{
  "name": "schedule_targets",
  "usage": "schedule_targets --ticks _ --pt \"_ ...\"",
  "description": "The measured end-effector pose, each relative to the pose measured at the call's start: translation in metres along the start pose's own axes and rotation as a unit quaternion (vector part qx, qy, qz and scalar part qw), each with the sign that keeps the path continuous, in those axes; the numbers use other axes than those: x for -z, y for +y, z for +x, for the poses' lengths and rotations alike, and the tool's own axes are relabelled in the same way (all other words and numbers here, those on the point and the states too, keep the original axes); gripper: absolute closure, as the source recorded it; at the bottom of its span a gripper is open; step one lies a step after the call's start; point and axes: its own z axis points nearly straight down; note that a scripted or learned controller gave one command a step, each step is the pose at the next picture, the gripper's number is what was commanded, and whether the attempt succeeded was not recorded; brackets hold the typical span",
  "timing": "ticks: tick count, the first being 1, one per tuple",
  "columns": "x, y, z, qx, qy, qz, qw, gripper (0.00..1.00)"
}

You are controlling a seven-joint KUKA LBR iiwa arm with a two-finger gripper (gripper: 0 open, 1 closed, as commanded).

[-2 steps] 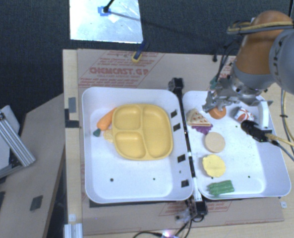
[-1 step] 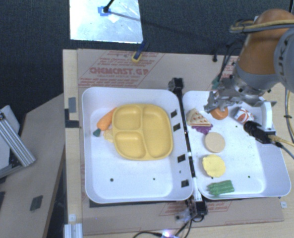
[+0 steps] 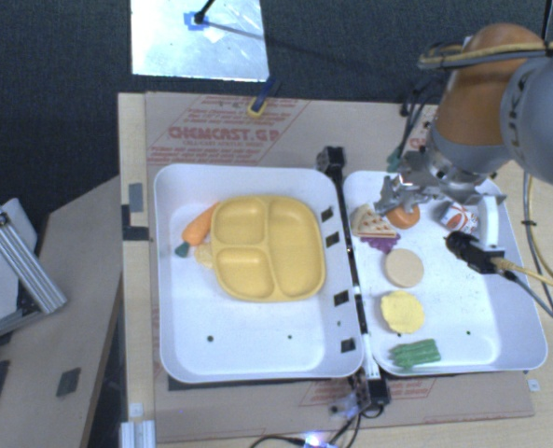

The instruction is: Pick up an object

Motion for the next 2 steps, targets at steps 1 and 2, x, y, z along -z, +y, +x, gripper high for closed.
schedule_targets --ticks 1,2 --pt "-0.0027 0.0083 -0.0043 -0.001 0.000 -0.001 1.0000 1.00" --pt "0.0021 0.0132 -0.0063 -0.001 0.000 -0.001 1.0000 1.00"
